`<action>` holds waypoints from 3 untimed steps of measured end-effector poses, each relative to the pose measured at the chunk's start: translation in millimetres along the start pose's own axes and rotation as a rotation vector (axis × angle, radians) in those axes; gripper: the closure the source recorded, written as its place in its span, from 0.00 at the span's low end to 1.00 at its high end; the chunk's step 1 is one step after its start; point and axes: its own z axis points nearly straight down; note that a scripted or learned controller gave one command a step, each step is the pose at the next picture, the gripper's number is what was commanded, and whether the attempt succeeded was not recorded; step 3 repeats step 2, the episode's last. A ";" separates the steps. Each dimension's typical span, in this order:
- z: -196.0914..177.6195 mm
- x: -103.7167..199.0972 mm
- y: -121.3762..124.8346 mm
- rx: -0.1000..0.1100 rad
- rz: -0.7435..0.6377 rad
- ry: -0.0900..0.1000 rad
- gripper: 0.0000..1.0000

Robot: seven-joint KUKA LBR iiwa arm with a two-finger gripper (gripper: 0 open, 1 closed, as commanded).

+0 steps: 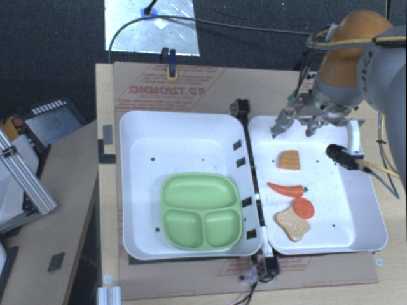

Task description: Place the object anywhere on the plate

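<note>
Gripper (294,127) above right bin's (365,199) far edge, fingers spread, holding nothing. Orange wedge (289,160) just nearer; green plate (201,210) well left.

Red printed lettering on the flat brown cardboard sheet (184,84) under the white bins reads roughly "CHEMCAST GP"; the smaller lines are illegible.
</note>
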 end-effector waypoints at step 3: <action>33.4 0.3 2.0 -0.011 -0.001 -0.001 0.00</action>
